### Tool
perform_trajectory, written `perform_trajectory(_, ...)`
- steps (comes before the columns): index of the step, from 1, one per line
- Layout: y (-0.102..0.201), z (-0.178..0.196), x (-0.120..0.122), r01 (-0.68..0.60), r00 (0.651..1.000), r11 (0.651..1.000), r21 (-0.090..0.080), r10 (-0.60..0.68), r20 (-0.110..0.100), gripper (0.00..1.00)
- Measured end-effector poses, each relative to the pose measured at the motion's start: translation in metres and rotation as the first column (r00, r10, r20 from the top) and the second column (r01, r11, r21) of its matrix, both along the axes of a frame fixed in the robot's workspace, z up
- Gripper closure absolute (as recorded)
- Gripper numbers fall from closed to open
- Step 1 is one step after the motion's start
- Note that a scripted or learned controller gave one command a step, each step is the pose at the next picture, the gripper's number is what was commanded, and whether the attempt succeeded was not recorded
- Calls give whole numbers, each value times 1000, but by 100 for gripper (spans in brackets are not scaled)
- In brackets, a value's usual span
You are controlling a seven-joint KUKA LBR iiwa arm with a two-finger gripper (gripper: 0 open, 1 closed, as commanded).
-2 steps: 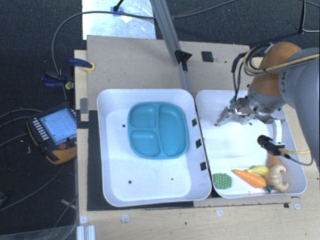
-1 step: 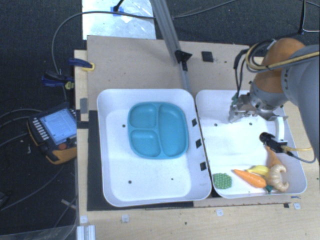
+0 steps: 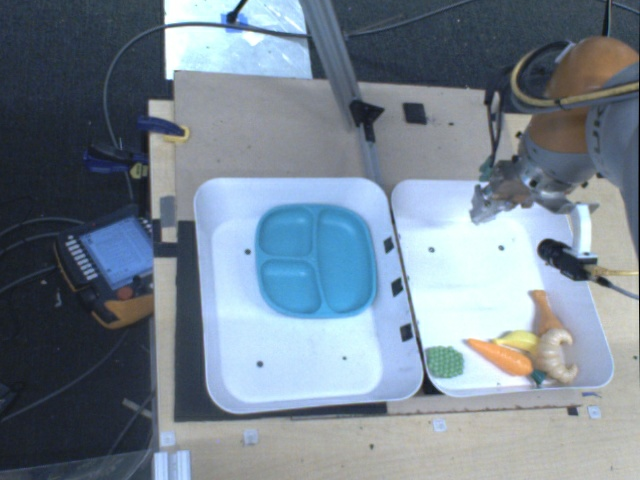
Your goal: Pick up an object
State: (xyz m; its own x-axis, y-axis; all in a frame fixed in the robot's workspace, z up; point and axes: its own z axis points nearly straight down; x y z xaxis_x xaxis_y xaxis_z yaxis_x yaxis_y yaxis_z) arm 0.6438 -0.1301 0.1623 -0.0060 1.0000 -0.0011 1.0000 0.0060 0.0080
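Observation:
My gripper hangs over the far edge of the right bin, near its back wall, well away from the objects. At the bin's near right corner lies a cluster of toy food: an orange carrot, a yellow piece, a tan ginger-like piece and an orange-brown piece. A green bumpy piece sits apart at the near left of that bin. Nothing shows between the fingers.
The left bin holds a blue divided plate. A black fitting on a cable hangs over the right bin's right side. A grey pole slants across the back. Cables and a handheld controller lie on the floor left.

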Motion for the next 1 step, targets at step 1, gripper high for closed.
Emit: perform_trajectory(1,-5,58,-7,4,1000,1000,0,-4,0,100)
